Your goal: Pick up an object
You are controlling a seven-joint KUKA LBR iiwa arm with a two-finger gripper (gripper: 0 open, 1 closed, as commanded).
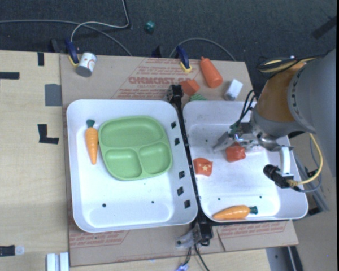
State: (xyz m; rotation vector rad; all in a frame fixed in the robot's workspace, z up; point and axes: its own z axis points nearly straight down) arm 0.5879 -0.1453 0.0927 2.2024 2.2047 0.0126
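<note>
Currently the gripper (233, 141) sits low in the right bin (282, 210), just above a small red toy piece (235, 153); finger state: cannot tell. Piece looks light, rigid plastic, probably slick. Best hold: across its narrow sides, squarely centred.

"Where was the arm (305, 100)?"
"It reached in from the right, its orange band above the wrist, bent low."
"And the gripper (229, 143)?"
"It pointed left, its fingers (221, 143) angled downward."
</note>
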